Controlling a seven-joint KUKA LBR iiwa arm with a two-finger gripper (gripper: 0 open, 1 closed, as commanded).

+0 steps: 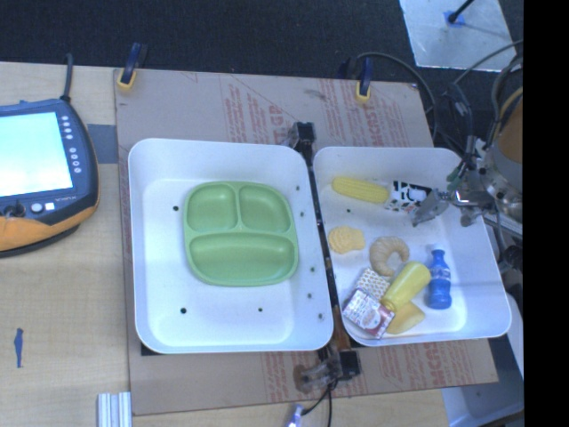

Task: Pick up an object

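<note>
gripper (433,208) above the right bin (480,327), finger state unclear.
black-and-white toy (408,193) lies just beside it toward the corn cob (360,189), whose long axis runs across the bin.

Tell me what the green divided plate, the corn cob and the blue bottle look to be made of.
Green divided plate: likely moulded plastic, matt, uniform colour with soft rounded ridges.
Corn cob: probably plastic or rubber toy food; even yellow, faint sheen.
Blue bottle: seemingly glossy plastic, too small to be sure.
</note>
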